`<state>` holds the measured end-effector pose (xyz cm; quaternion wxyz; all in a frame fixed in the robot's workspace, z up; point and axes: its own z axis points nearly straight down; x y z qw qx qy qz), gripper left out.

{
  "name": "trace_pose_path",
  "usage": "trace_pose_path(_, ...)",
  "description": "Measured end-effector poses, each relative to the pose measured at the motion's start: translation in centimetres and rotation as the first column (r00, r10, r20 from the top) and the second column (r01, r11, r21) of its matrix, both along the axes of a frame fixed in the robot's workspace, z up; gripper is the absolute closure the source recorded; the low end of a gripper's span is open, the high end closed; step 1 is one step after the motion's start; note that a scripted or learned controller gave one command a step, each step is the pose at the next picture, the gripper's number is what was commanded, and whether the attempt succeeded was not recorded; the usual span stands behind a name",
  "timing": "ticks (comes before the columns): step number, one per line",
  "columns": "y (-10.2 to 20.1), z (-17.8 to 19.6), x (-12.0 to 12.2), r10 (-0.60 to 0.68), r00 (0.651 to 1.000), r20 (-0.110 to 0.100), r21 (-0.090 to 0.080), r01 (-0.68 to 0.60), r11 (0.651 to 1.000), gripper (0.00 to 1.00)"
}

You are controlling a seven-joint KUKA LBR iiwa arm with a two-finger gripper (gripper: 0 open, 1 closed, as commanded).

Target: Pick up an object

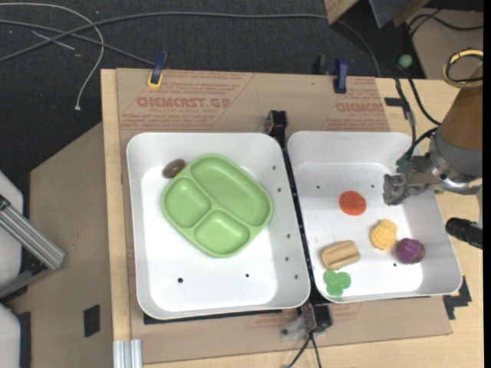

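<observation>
In the left bin (pixel 146 228) lie a brown piece (pixel 175 168) and a green divided plate (pixel 217 204). In the right bin's (pixel 337 148) middle, an orange round (pixel 353 202) sits just left of my gripper (pixel 393 188), apart; how wide I'm open, I cannot tell.

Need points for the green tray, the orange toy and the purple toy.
green tray (pixel 218 204), camera view, on the ridge where its three compartments meet
orange toy (pixel 353 202), camera view, middle of its round top
purple toy (pixel 410 250), camera view, middle of its body
</observation>
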<state>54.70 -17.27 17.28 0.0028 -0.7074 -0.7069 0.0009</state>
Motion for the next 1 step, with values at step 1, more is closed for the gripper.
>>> trace_pose_path(1,0.22,-4.25,-0.11,0.0,1.0,-0.001,0.0,0.0,1.0,0.0)
